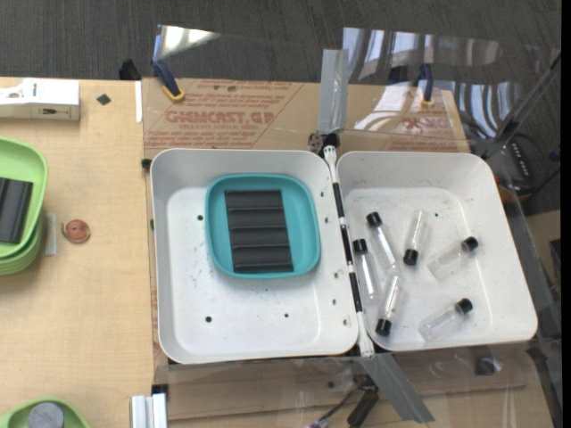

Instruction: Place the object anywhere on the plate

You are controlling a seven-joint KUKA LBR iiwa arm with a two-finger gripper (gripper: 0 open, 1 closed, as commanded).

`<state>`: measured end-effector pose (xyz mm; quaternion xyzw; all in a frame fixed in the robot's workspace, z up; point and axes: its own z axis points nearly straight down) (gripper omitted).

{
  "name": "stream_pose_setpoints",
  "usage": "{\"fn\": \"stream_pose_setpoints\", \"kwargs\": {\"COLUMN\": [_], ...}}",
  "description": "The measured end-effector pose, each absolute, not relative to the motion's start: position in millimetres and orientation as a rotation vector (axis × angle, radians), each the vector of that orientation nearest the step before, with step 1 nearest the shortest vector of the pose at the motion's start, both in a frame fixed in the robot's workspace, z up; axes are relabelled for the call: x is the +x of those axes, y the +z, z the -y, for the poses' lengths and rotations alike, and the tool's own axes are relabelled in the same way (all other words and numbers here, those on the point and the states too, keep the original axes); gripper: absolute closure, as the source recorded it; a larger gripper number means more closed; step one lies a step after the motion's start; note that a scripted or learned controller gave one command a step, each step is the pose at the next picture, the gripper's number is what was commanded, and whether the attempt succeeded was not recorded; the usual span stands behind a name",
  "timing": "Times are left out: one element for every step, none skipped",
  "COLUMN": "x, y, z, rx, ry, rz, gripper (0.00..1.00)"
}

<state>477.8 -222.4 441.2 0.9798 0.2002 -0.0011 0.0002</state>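
Where the dark carpet (268,7) ends along the top of the frame, a pale wooden bench (80,328) begins. A sheet of cardboard (232,114) with red print lies on it under the two bins. Clear plastic panels (419,52) stand behind the bins at the upper middle and upper right, their reflections making them hard to read.

At the left edge a green tray (22,172) is cut off by the frame. It holds a dark item that is too cropped to name. Near it on the wood sits a small reddish disc (77,230), and a white box (40,101) lies at the upper left. A green object with a grey top (45,415) is clipped by the lower left corner. Dark gear at the far right is indistinct. The state of the gripper cannot be told.

The left bin (178,319) holds a teal plate (219,230) with a dark ribbed insert (260,232) at its centre. The right bin (491,203), touching it side by side, holds six clear vials (388,252) with black caps. They are scattered at varied angles, and one lies along the bin's left wall. All the vials are in the right bin, apart from the plate.
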Motion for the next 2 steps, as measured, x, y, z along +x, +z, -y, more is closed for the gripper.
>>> {"fn": "stream_pose_setpoints", "kwargs": {"x": [478.1,478.0], "y": [440.5,440.6], "z": [222.1,222.2], "rx": [3.112,3.125], "ry": [-0.006,-0.006], "rz": [-0.428,-0.318], "gripper": [0.00,0.00]}}
